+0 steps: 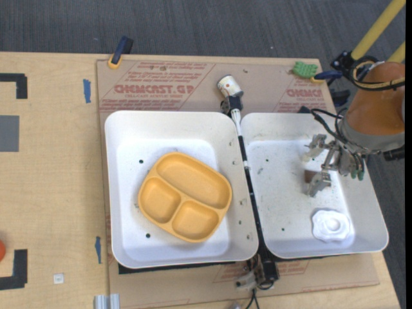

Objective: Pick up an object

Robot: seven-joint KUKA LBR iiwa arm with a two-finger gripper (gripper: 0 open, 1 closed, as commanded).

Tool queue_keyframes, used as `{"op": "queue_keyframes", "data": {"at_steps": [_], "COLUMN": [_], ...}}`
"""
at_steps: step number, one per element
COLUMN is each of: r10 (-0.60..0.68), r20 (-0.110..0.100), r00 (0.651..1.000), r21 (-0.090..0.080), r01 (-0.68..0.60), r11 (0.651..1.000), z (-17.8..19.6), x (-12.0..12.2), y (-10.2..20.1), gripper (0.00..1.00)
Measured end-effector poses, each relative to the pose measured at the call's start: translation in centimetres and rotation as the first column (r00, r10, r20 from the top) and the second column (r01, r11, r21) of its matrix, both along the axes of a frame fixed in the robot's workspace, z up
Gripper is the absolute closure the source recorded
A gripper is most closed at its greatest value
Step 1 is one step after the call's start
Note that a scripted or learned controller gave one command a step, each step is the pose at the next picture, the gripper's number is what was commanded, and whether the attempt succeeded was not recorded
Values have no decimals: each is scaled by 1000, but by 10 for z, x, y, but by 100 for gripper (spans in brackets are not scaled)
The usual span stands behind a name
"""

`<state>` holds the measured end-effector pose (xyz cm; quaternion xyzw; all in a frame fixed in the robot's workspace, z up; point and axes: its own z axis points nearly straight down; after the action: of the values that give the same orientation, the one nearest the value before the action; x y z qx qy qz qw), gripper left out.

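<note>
We are looking down at a table (51, 172) carrying two shallow white bins side by side on a cardboard sheet (167, 85). The left bin (122, 237) is holding a yellow divided tray (185, 196), which is lying flat near the bin's middle with its three compartments facing up. The right bin (367, 237) is holding a small white object (331, 225), which is resting on the floor near the front right corner.

The arm (376, 108) is reaching in from the right, its orange band sitting above the far right edge of the right bin. The end effector (317, 166) is hanging over the middle of the right bin, pointing leftward. We are seeing its fingers spread apart with nothing between them. The white object is lying nearer the bin's front than the end effector, apart from it and untouched.

Behind the seam between the two bins, a small white and black fitting (228, 87) is standing on the cardboard. A green clip (302, 69) is sitting at the sheet's far right corner.
</note>
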<state>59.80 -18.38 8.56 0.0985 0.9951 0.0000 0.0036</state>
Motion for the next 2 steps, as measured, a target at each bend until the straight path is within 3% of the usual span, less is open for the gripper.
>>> {"op": "queue_keyframes", "data": {"at_steps": [1,2], "r10": [121,330], "r20": [-22,-5], "r00": [992,944], "r21": [3,1], "r01": [-121,-330], "r11": [993,944], "z": [-1,0], "x": [52,44], "y": [13,11], "gripper": [0,0]}}
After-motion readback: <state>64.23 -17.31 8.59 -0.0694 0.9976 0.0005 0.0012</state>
